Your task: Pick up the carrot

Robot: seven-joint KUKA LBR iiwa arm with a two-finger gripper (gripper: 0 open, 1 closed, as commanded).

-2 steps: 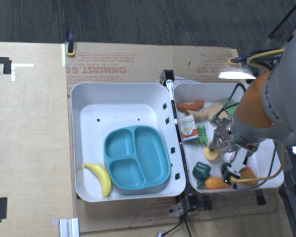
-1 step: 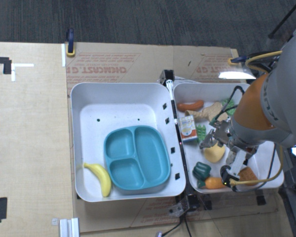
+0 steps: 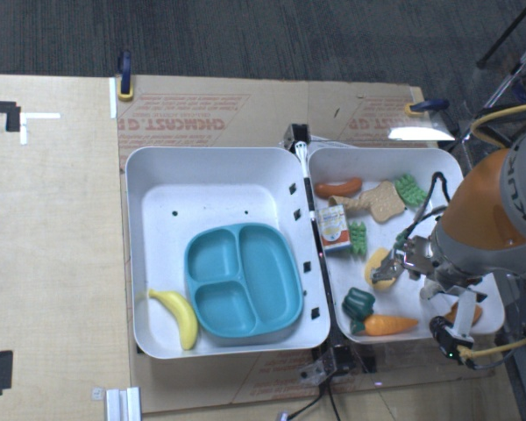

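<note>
The carrot [image 3: 390, 324] lies flat near the front wall of the right bin [image 3: 394, 154], just right of a dark green pepper [image 3: 358, 304]. The gripper [image 3: 396, 265] hovers above and behind it, close to a yellow toy [image 3: 380, 270]; whether it is clenched or released I cannot tell. The left bin [image 3: 206, 160] holds a teal divided plate [image 3: 243, 278] and a banana [image 3: 180, 315]
</note>
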